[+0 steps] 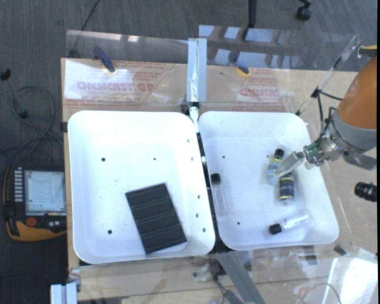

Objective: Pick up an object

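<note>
Two shallow white bins [139, 122] side by side — the left one carries a black ribbed rectangular block [155, 218] at six o'clock. Grey arm with orange band [361, 109] enters at three o'clock; its gripper [280, 168] hangs low, fingers' state impossible to tell. Under it, small clear vials with black caps [285, 187] — light, slick, likely rolling; best pinched across the body.
</note>
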`<move>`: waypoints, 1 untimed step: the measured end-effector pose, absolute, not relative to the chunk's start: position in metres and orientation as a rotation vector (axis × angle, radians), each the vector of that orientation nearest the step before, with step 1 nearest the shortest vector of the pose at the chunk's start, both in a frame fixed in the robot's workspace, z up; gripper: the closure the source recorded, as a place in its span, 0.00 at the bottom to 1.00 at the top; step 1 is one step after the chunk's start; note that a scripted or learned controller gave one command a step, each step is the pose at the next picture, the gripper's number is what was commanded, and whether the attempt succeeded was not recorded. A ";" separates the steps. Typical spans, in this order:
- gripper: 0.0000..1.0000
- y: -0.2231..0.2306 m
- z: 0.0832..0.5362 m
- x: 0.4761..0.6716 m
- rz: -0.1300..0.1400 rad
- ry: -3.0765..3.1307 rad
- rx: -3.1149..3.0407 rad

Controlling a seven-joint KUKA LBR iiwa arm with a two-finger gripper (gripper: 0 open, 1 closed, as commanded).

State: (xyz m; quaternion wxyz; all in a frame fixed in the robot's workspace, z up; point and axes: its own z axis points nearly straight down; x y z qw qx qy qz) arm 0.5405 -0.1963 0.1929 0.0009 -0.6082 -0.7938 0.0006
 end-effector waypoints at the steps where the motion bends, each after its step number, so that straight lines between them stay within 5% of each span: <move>1: 0.00 -0.213 0.094 0.556 -0.002 -2.609 -1.750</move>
